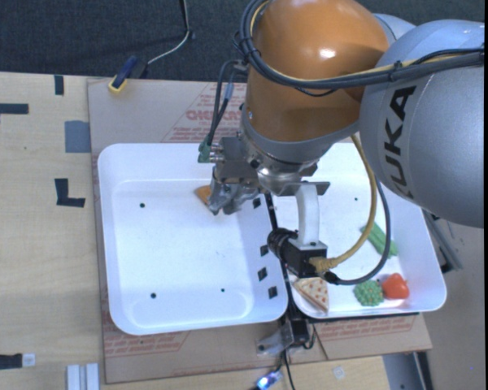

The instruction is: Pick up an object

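You have two shallow white plastic bins side by side: the left bin (179,299) and the right bin (427,287), much of it hidden under the grey and orange arm (325,71). The dark metal two-finger gripper (222,204) hangs low over the far right part of the left bin, right beside one small orange object (203,193), of which you see only a sliver poking out on its left. Whether the jaws are apart or closed, or have any hold on that orange piece, you cannot tell from this angle.

In the right bin you can count four toys near the front edge: one tan pizza-slice wedge (315,292), one green broccoli-like lump (368,292), one red tomato-like piece (395,286) touching it, and one long green pod (377,238) further back.
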Tool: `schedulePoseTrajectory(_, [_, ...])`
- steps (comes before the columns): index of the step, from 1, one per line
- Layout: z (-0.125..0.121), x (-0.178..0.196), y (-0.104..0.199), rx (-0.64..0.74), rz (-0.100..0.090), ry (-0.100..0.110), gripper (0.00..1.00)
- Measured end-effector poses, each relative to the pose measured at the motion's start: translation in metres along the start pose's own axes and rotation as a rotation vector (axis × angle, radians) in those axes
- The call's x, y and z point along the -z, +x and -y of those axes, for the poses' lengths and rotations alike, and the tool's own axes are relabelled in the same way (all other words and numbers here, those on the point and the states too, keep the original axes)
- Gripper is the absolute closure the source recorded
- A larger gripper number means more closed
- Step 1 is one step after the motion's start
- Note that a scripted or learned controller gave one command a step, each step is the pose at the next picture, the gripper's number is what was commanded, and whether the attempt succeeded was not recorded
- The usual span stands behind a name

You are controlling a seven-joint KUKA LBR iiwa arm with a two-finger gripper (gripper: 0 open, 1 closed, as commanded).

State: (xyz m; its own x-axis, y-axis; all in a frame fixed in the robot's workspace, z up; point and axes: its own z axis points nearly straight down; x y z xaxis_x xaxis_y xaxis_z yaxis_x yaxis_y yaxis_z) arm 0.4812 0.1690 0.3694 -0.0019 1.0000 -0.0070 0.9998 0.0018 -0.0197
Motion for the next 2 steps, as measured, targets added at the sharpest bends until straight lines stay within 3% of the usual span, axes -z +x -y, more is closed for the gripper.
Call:
schedulePoseTrajectory(1, [-0.007, 0.058, -0.014, -0.001, -0.007, -0.022, 1.0])
schedulePoseTrajectory(2, [-0.001, 0.112, 0.068, 0.007, -0.009, -0.022, 1.0])
